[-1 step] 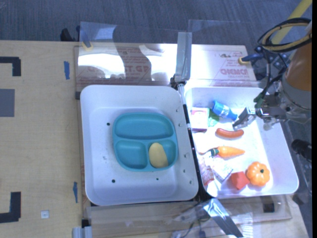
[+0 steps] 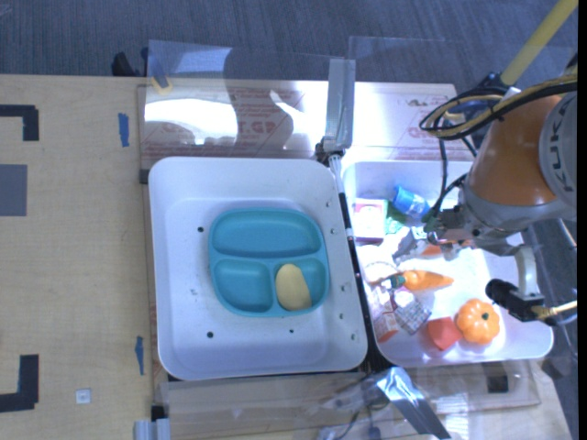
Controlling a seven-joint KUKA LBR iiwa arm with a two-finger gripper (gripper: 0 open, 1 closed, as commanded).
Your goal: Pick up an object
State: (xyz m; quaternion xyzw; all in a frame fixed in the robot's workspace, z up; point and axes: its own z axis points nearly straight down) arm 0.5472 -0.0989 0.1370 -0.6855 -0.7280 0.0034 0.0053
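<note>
left white bin (image 2: 174, 273) sat on the bench | teal divided tray (image 2: 240, 273) lay inside it | yellow thing (image 2: 293, 287), maybe a potato, was in the tray's lower-right compartment | blue tape bits (image 2: 123, 128) stuck on the wood bench (image 2: 73, 246)

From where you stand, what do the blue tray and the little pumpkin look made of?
The blue tray looks like moulded plastic: even matte colour and rounded compartment walls. The pumpkin seems a plastic toy, since its orange skin shows a glossy highlight, though rubber is possible.

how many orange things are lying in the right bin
2: a carrot lies near the middle of the right bin, and a small pumpkin sits toward its near right corner. The arm covers part of the bin, so more may be hidden.
</note>
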